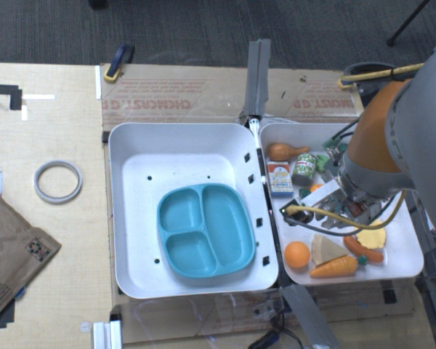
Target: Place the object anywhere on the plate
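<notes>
A blue three-compartment plate point(203, 229) lies in the left white bin point(131, 195), with nothing on it. The right bin point(403, 264) holds several toy foods: an orange ball point(297, 254), a carrot point(334, 267), a pale wedge point(325, 249), a red sausage point(363, 249), a yellow slice point(372, 237), a small carton point(279, 179), a green can point(304, 168) and a brown drumstick point(285, 151). My gripper point(325, 211) is low over the middle of the right bin, above the wedge and the carrot. The wrist and cables hide its tips.
A metal divider point(258, 86) rises between the bins at the back. On the bench to the left lie a tape ring point(58, 181) and a brown cardboard box point(7, 257). A blue and yellow tool point(118, 60) rests behind the left bin.
</notes>
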Robot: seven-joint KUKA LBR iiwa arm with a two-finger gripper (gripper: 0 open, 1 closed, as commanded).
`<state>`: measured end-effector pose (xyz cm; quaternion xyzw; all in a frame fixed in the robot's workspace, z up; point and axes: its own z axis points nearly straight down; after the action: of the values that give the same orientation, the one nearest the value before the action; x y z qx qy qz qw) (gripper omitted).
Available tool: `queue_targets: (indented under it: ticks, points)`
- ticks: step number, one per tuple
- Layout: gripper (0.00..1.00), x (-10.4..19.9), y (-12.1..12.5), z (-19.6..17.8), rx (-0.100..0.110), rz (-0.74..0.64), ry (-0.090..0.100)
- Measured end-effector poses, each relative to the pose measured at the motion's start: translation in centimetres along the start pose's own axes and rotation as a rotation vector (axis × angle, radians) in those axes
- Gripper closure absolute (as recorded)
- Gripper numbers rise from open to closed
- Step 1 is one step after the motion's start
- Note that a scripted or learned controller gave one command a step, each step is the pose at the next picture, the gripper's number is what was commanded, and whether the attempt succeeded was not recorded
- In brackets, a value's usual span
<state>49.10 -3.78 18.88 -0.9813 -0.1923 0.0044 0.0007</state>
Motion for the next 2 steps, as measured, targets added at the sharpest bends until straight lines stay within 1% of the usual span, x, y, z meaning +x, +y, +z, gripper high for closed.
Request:
queue_targets:
  ticks: [1,2]
  points:
    - [1.00,6.9,-0.2,-5.5,-0.003,0.106,0.001]
    - [1.00,-2.7,4.9,3.7,0.001,0.014,0.001]
